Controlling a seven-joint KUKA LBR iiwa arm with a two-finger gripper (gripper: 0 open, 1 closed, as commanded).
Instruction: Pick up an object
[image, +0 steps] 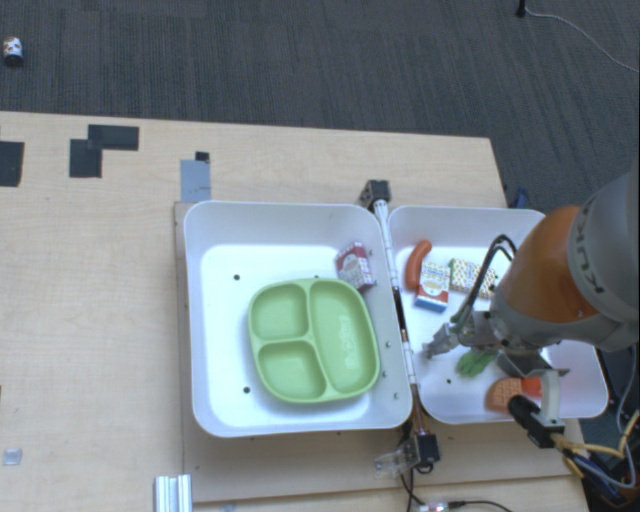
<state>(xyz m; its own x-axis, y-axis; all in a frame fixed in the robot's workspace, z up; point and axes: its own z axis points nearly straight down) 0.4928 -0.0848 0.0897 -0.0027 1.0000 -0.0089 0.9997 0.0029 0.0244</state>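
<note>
Two white bins side by side: left bin (215, 300) with green divided plate (314, 340) and small wrapper (353, 266) near its right wall; right bin (440, 405) crowded (red sausage (416, 264), snack packets (447, 278), green item (476, 362), orange item (505, 394)). Wooden bench (90, 330), dark carpet beyond. Gripper (440, 347) low over right bin's bare floor; grip impossible to judge.

you see a pale green divided plate (314, 341) in the white left bin (215, 330), a red sausage (415, 264), a green item (476, 362), an orange item (503, 394), and pale wood surface (90, 320).
</note>
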